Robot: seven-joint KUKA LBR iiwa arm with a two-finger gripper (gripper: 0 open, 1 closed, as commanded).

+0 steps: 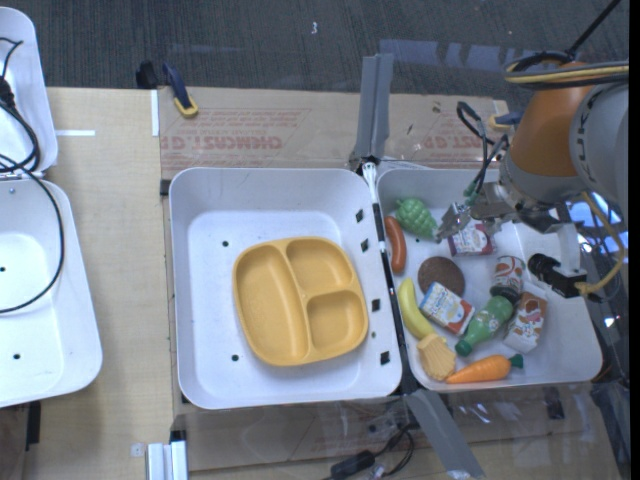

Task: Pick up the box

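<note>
Two white bins sit side by side. The left bin (190, 268) has a yellow tray (298, 298) with three sections, sitting in the middle. The right bin (575, 353) is full of toy food, all packed close together.

The box (446, 306) is a small carton with red, white and blue on it. It lies flat near the middle of the right bin. A brown cookie (440, 272) touches it at 12 o'clock. A yellow banana (411, 308) lies just beside it at 9 o'clock, and a green bottle (486, 324) is close at 3 o'clock. A carrot (480, 370) lies at 5 o'clock.

The gripper (468, 218) hangs over the far part of the right bin, at about 12 o'clock from the box. It is right above a small red and white pack (472, 240). I cannot tell what the hand is doing, because it is too small and dark to see.

I think the arm needs to come toward the box. The box is crowded, so grabbing it could be tricky.
</note>
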